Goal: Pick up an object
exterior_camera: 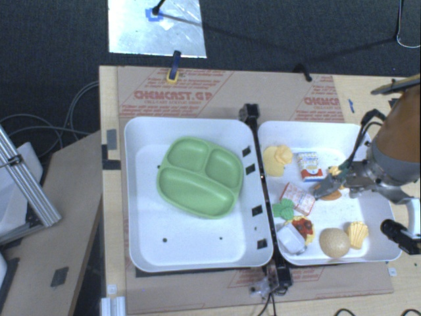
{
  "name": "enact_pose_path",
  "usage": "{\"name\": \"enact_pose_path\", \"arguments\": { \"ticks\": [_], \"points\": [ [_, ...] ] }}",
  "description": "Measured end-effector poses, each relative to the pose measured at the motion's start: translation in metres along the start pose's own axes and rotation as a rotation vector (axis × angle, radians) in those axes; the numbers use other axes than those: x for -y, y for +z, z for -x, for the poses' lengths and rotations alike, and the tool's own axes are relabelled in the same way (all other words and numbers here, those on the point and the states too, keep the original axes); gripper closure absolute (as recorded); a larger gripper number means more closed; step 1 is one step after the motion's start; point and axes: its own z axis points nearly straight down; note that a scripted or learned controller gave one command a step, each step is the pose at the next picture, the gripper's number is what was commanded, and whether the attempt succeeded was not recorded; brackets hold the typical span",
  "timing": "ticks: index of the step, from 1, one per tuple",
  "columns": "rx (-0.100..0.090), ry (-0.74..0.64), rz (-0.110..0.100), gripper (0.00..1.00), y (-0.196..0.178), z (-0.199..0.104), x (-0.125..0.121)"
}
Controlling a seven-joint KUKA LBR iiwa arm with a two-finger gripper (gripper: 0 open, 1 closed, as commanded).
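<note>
The right bin holds several small items. A yellow lump and a red-and-white packet lie at the back. Another red-and-white packet lies mid-bin, beside a green piece. A tan round bun and a yellow ridged piece sit at the front. My gripper is low in the middle of this bin, right of the mid-bin packet. An orange piece lies right at its tip, partly hidden. Whether anything is held I cannot make out.
The left bin carries a green divided plate. A red-and-dark item and a pale grey item lie near the right bin's front left corner. The arm covers the bin's right side. A black divider separates the bins.
</note>
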Motion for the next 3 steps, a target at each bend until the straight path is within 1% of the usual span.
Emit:
{"name": "enact_pose_path", "arguments": {
  "ticks": [1,2,3],
  "points": [
    [-0.001,0.002,-0.005,0.00,0.057,-0.001,-0.009],
    [-0.001,0.002,-0.004,0.00,0.110,-0.002,-0.008],
    [0.000,0.001,0.002,1.00,0.096,-0.001,-0.010]
  ]
}}
